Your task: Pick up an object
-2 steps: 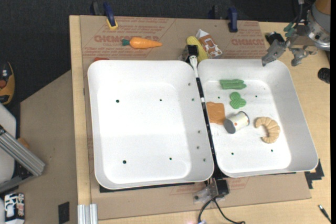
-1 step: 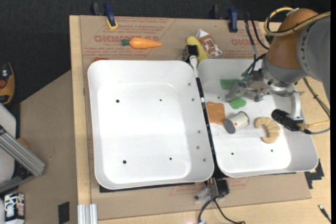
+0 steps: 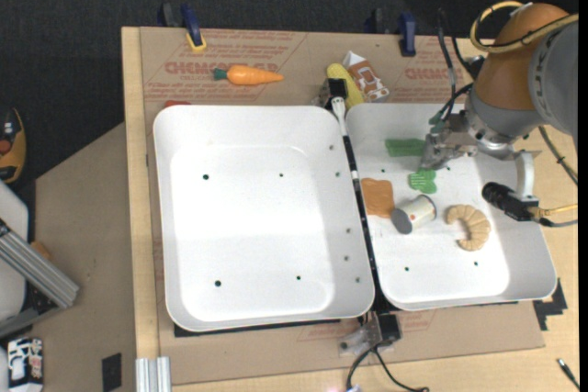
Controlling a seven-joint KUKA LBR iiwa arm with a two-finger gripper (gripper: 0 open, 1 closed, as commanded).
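Note:
The right bin (image 3: 514,275) holds a flat green piece (image 3: 404,147) near its back, a smaller green piece (image 3: 423,181) below it, an orange-brown block (image 3: 377,196), a small grey and white cylinder (image 3: 413,214) and a tan croissant (image 3: 469,226). My gripper (image 3: 439,151) hangs over the back of this bin, just right of the flat green piece and above the smaller one. Nothing shows between its fingers.
The left bin (image 3: 184,142) lies beside it. Outside the bins, on the board at the back, lie a toy carrot (image 3: 248,76), a yellow banana-like toy (image 3: 342,80) and a small brown and white packet (image 3: 367,80). Clamps (image 3: 194,30) hold the board's back edge.

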